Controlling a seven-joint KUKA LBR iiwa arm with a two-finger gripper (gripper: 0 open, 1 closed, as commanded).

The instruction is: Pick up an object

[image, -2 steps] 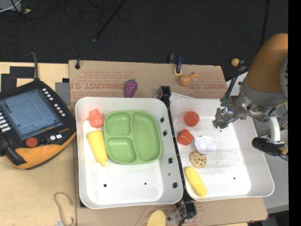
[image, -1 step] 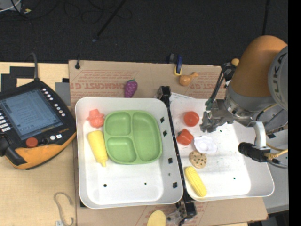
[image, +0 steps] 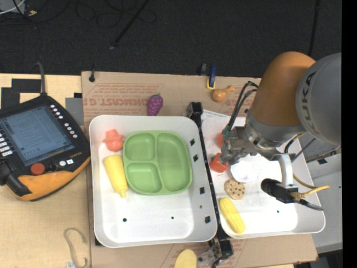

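Here we are at the approach step: the tool (image: 230, 149) hangs low over the right bin (image: 290, 219), up and a touch left of the cookie (image: 235, 189). With the wrist housing covering it from this angle, I cannot tell whether it is open or closed, and nothing shows as gripped. The likeliest target, by my reading, is the small red piece (image: 218, 163), which sits up and to the left of the cookie, just below the tool and tight against the bin's inner wall (image: 205, 177). That wall is the trouble. The next move calls for a short, careful descent squared up on the red piece, leaving enough clearance on the wall side that the tool does not land on the rim. A pale white lump (image: 249, 170), too blurred to name, lies just above and right of the cookie, close to the tool, so it could be nudged. Below the cookie lies a yellow corn cob (image: 232, 215), out of the line of approach. The open room is all to the right of the cookie and below it, where the bin floor is bare white. Far left of the cookie, the left bin (image: 150, 216) carries a green plate (image: 157, 163), not in play here.
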